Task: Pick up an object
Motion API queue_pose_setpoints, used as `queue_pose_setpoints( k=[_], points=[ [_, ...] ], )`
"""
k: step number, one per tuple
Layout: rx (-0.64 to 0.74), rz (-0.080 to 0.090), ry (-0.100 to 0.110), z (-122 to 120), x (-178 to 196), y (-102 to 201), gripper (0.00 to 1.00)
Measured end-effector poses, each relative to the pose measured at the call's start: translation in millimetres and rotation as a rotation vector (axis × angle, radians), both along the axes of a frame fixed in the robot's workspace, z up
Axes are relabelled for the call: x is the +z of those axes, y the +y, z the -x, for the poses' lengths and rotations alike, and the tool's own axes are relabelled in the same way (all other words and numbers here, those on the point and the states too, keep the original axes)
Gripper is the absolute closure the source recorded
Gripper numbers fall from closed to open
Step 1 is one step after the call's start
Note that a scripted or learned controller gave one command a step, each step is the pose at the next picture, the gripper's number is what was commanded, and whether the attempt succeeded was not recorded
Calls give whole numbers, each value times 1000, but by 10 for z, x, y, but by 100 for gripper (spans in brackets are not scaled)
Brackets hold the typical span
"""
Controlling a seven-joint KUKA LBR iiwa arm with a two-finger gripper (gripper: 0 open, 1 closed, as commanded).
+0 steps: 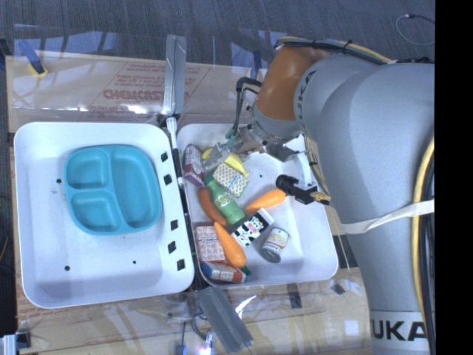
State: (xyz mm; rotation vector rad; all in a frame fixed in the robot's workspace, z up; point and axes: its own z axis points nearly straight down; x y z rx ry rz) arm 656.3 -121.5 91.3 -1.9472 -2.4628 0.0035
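The right bin (318,261) holds a heap of small things. Among them are a green bottle (224,200), a yellow and white packet (230,177), and three orange carrots (266,198) (230,247) (210,205). A small can (273,244) and a black-and-white patterned box (251,228) lie there too. My gripper (238,140) hangs low over the bin's far end, right above a small yellow item (233,160) and the packet. The wrist and arm hide the bin's far right corner.
The left bin (44,272) holds a blue divided plate (113,188). A red printed card (209,244) and a lying bottle (222,274) sit at the right bin's near left. A dark wrapper (192,161) lies against its left wall.
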Motion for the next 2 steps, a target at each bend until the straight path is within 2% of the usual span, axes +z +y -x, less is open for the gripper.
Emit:
queue_pose_setpoints(
  k=[1, 2],
  points=[
    [196, -1, 0, 270, 7, 90, 0],
    [200, -1, 0, 263, 112, 94, 100]
  ],
)
